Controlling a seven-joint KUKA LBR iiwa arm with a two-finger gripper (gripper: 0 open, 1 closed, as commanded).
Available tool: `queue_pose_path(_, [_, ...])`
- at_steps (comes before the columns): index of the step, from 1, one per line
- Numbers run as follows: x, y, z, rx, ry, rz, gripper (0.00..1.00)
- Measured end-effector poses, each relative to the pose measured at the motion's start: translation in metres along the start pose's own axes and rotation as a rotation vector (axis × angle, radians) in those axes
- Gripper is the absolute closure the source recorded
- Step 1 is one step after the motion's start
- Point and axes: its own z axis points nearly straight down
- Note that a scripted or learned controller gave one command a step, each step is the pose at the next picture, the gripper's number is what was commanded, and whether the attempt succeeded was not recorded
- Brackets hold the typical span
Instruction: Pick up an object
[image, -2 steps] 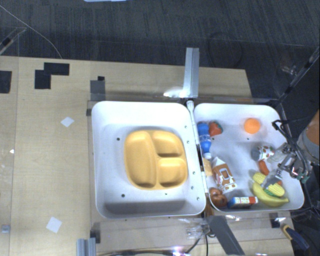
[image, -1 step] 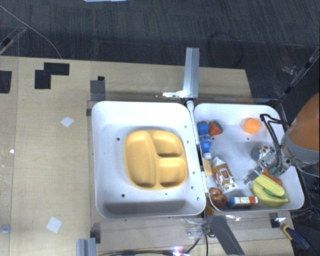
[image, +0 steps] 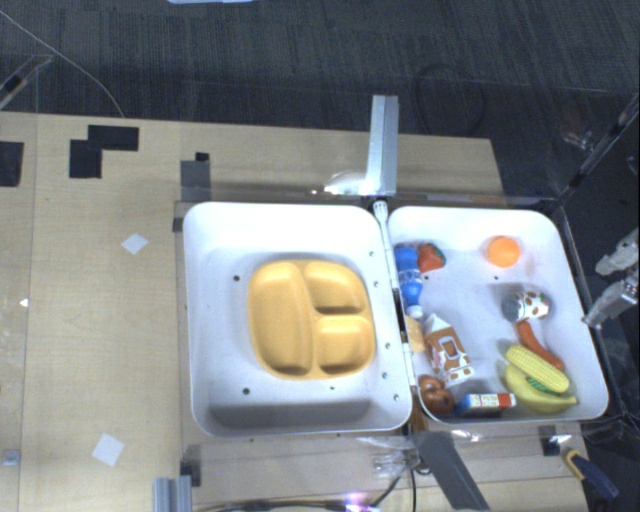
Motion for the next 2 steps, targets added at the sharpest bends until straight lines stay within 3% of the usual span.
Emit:
queue_pose_path(1, [-0.008,0.009,0.163,0.005,0.015,0.327,0.0])
queue_pose_path(2, [-0.075,0.06,0.241,-0.002,0.001,0.444,0.0])
